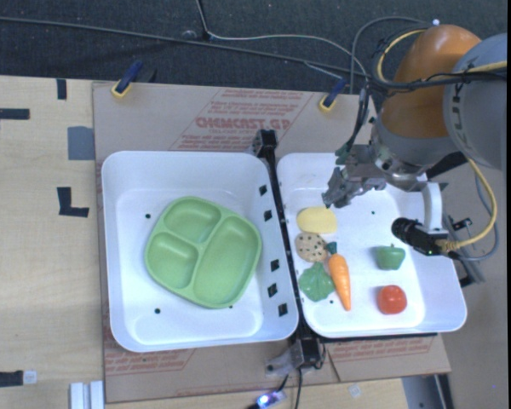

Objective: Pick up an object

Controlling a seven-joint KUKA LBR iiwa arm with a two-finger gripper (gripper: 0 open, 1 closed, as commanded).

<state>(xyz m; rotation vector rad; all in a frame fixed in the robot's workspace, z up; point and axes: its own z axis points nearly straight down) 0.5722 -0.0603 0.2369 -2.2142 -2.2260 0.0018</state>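
Camera view: the claw (336,192) hovers in the right bin (434,313), just beyond the yellow toy (317,221); whether it is parted, I cannot tell.

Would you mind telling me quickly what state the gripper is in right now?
Gripper: cannot be told; it hovers over the right bin, just above the yellow toy.

At twelve o'clock from the bins you can see red print on the cardboard sheet (238,122); it looks like "CHEMCAST GP", with smaller lines unreadable.
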